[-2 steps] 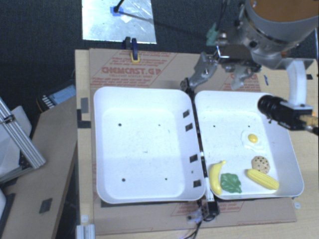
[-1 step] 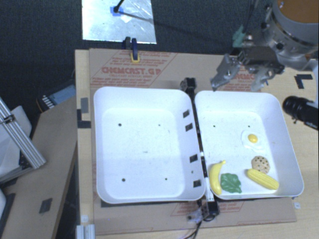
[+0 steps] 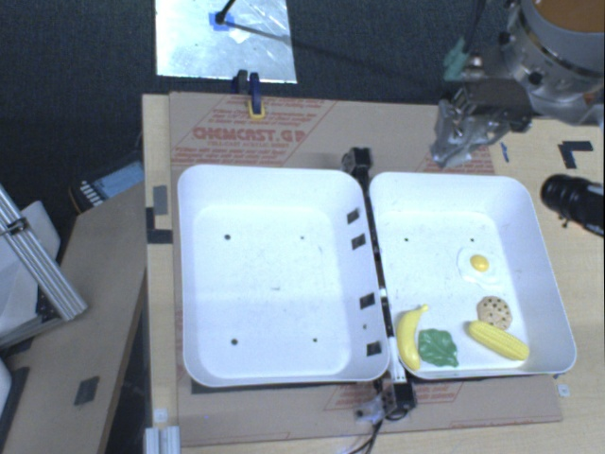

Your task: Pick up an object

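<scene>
The end effector (image 3: 460, 145) is seen beyond the right bin's (image 3: 529, 206) far rim; its opening cannot be told. A fried egg (image 3: 478, 264), cookie (image 3: 492, 310), corn cob (image 3: 497, 340), banana (image 3: 408, 337) and green leaf (image 3: 438, 347) lie in that bin's near part.

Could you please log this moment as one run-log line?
end effector: above right bin's far edge | holding: nothing | banana, corn: in bin

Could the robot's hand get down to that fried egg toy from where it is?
Probably yes. The hand hangs above the right white bin's far edge, and the white-and-yellow fried egg toy lies uncovered, apart from other items.
</scene>
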{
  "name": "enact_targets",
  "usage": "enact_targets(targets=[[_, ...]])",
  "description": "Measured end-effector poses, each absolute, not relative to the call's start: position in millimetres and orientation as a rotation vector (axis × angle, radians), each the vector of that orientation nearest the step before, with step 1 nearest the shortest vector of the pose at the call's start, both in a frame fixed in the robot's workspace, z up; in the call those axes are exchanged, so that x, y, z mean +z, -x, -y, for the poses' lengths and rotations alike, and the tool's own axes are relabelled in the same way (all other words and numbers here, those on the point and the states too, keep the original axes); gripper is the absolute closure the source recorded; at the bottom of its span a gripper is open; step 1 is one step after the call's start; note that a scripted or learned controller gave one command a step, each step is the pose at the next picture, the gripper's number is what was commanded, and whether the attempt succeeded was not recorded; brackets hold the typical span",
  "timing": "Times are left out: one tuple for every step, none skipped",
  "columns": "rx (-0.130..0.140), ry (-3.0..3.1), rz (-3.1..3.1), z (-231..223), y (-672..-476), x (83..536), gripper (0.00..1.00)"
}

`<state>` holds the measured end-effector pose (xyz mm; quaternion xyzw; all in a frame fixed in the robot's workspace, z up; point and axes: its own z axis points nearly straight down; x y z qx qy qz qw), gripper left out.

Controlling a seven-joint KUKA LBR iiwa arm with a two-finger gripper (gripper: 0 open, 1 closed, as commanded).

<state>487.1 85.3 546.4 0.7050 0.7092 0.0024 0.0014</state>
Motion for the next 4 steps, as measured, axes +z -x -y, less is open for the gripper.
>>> enact_targets(targets=[[0.004,-2.209,-2.233,-175,-533.5,534,1.00],[-0.004,-2.214,-2.231,-228,-587.6,466,1.00],[-0.001,-2.221,-2.220,-234,-642.6,416,1.00],[0.003,-2.221,-2.221,-234,-640.7,420,0.00]])
